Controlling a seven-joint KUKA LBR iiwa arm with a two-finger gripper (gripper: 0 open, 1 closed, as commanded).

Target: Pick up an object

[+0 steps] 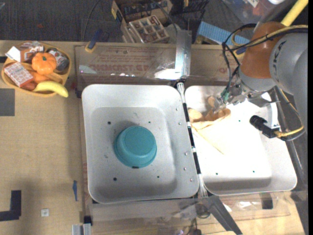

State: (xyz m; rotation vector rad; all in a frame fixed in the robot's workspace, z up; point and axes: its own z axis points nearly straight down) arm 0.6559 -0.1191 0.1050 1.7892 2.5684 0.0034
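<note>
The pick is under way but nothing shows it done: the grey arm with its orange band reaches in from the right and its claw point(228, 98) sits low over the upper left part of the right-hand shallow white bin point(254, 177), right at a cluster of pale tan, wood-coloured pieces point(211, 115) lying on the bin floor. Whether the claw is released or clenched I cannot tell, since its tip blurs into the tan pieces beneath it, and no piece can be seen lifted clear of the bin. The cluster stretches from just under the claw down and to the left toward the wall shared by the two bins, with a thin flat strip trailing toward the bin's middle. By my reading, the closing and the lift are what is left. The other candidate, a round teal plastic bowl point(136, 146) turned upside down, rests in the middle of the left-hand white bin point(98, 102), well apart from the claw and untouched.
</note>
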